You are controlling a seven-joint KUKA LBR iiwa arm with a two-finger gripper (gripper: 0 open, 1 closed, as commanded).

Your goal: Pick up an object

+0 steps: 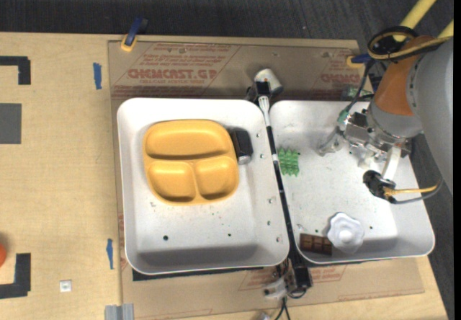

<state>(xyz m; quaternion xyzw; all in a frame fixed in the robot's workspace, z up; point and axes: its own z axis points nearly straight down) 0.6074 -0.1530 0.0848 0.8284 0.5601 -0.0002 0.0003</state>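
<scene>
A: Green plastic, a small ridged block point(289, 161), lies on the floor of the right bin point(414, 225), close to the divider between the two bins.

B: And the gripper point(336, 143)?

A: It is to the right of the block, near it but apart, low over the same bin. Nothing sits between its fingers. How wide they stand I cannot tell; they are small and blur against the white floor.

B: What else is in that bin?

A: A white cap point(344, 230) near the front wall, and a brown bar point(315, 243) just beside it on the left. Both are well apart from the gripper.

B: The left bin point(137, 189)?

A: A yellow tray point(191, 160) with three compartments, and a dark object point(241, 144) touching its right edge. The grey arm point(425, 88) with its orange band comes in from the right.
</scene>
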